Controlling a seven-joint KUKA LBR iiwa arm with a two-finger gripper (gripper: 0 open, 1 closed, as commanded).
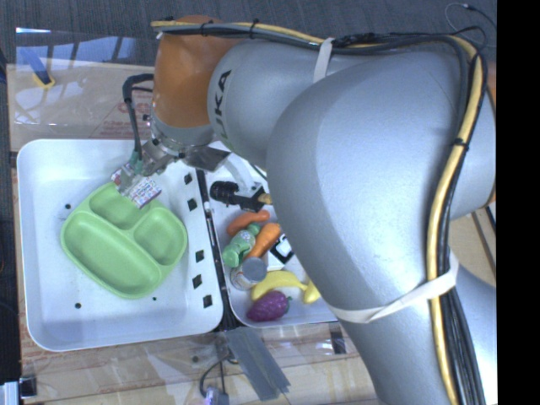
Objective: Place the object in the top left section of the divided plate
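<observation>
The green divided plate (118,251) lies tilted in the left bin (51,310). Its small top left section (114,202) is by the plate's upper edge. My gripper (137,180) hangs under the orange wrist band, just over the upper rim of the plate, at the right edge of that section. A small pale, pink-speckled thing (143,192) shows at the gripper's tip, over the rim between the two small sections. Whether it is held or lying on the plate I cannot make out.
The right bin (236,315) holds a carrot (266,236), a green bottle (238,247), a small can (251,270), a banana (287,285), a purple fruit (268,306) and a black tool (236,194). The arm's big grey body covers most of that bin.
</observation>
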